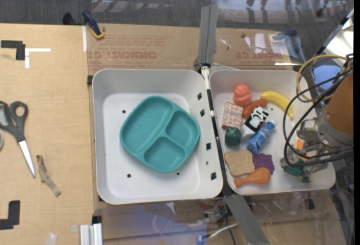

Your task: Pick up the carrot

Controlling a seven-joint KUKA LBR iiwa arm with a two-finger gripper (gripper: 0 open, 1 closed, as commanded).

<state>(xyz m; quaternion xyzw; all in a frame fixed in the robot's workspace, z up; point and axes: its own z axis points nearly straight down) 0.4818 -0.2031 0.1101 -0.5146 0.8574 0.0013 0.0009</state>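
- In the right-hand bin [320, 185], the carrot [254, 108] is seen near the middle, lying at a slant among the other toys, its orange body partly covered by a black-and-white item [257, 119].
- Just above the carrot a pink-orange toy [242, 94] is found, and to its right a yellow banana [277, 100] lies curved toward the bin's far side.
- A small printed packet [232, 115] is placed to the left of the carrot, with a dark green piece [233, 136] below it and a blue bottle-like toy [261, 136] beside that.
- Nearer the front wall a slice of toast [239, 163], a purple piece [262, 160] and an orange drumstick-shaped toy [253, 178] are grouped, touching or nearly touching.
- The gripper [302, 169] is seen low at the bin's right side, well apart from the carrot, under the arm's orange band and looped cables [298, 120].
- The state of the jaws cannot be told; what may be a teal fingertip is blurred against the bin's floor.
- In the left bin [107, 143] a teal divided plate [161, 134] is laid flat.
- On the table [45, 126] to the left, scissors [18, 131] are left lying.
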